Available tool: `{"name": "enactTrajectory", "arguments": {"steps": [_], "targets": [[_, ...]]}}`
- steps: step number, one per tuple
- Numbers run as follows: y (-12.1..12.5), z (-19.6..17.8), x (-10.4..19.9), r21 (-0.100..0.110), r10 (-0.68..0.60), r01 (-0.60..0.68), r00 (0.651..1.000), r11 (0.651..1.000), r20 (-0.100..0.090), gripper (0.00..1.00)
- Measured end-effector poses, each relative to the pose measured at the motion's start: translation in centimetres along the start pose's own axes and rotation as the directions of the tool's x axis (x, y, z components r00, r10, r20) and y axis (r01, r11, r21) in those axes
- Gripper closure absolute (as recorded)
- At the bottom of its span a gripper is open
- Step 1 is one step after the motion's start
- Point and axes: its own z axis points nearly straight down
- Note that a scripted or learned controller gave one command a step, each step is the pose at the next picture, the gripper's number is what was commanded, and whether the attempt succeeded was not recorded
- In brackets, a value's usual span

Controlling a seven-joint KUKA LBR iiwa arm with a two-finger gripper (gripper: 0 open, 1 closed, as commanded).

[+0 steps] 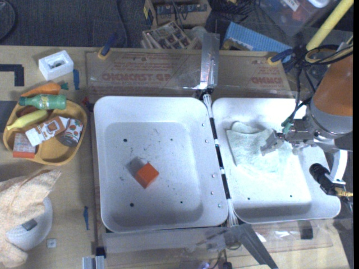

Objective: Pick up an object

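gripper over white cloth, right bin | grip state unclear | orange block left bin

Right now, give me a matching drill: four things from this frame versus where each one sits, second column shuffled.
Things:
1. orange block
2. white cloth
3. tool
4. green bottle

Places:
A. in the yellow bowl left of the bins
B. over the cloth's right edge
C. left bin
D. right bin

Pairs: 1-C, 2-D, 3-B, 4-A
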Motion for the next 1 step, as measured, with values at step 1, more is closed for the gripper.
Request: {"name": "enactTrajectory", "arguments": {"steps": [1], "targets": [[-0.08,6.71,3.87,0.002,0.186,-0.186,0.983,0.983,0.000,0.00]]}}
